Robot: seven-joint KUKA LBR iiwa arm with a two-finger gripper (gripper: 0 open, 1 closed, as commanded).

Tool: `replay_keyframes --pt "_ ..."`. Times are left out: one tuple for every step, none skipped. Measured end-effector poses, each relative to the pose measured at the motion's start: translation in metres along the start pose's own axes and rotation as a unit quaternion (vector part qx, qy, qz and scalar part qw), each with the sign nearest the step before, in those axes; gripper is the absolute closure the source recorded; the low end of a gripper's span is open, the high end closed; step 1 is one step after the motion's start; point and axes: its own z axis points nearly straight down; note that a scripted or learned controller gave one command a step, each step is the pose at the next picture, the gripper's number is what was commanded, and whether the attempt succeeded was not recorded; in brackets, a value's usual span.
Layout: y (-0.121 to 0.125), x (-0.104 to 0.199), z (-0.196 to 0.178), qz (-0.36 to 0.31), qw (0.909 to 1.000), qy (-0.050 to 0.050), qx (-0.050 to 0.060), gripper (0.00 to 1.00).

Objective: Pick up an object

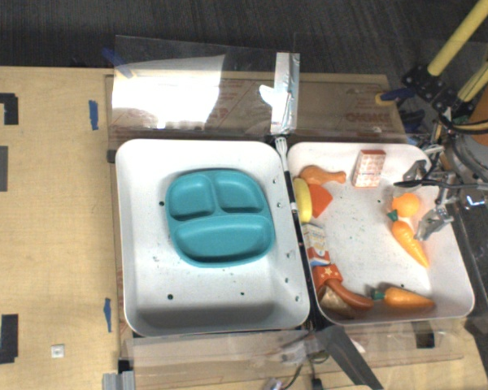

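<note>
My gripper (423, 199) reaches in over the right edge of the right bin (354, 242). Its fingers stand open, one dark fingertip (412, 174) toward the back and one silver fingertip (430, 223) toward the front. A small round orange fruit with a green top (404, 207) lies just left of the gap between them, and nothing is gripped. A long carrot (412, 243) lies right below that fruit. A pink and white box (368, 167) rests near the bin's back wall.
Along the right bin's left side lie an orange drumstick (320, 175), a yellow banana (302, 201) and a printed packet (316, 246). A brown sausage (347, 298) and another carrot (403, 298) rest at the front. The left bin (138, 242) holds a teal divided plate (219, 216).
</note>
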Motion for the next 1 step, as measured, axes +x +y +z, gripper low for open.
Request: replay_keyframes --pt "-0.0029 0.0179 0.0726 0.029 0.9996 -0.006 0.003 0.00"
